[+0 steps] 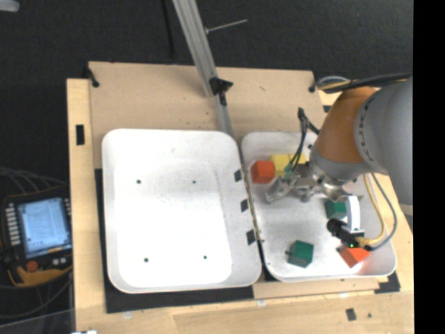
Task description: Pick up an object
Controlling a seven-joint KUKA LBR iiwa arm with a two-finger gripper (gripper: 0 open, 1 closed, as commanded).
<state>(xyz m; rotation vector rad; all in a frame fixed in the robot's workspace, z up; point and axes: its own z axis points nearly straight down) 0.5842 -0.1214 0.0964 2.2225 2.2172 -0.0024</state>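
My gripper [278, 188] hangs low over the right bin [313, 273], reaching in from the right under the grey arm with its orange band. Just to its upper left sits an orange-red cube [261, 171], with a yellow block [281, 162] beside it, partly hidden by the wrist and cables. A green block [301, 253] lies near the bin's front. A second green piece [336, 207] shows under the wrist, and an orange-red piece [354, 257] lies at the front right corner. Nothing is visibly held.
The left bin [174, 207] stands beside the right one, with a narrow divider between them. A slanted metal pole [198, 40] rises behind the bins. Cables trail from the wrist over the right bin's far side. A tablet-like pendant [42, 228] sits off the bench to the left.
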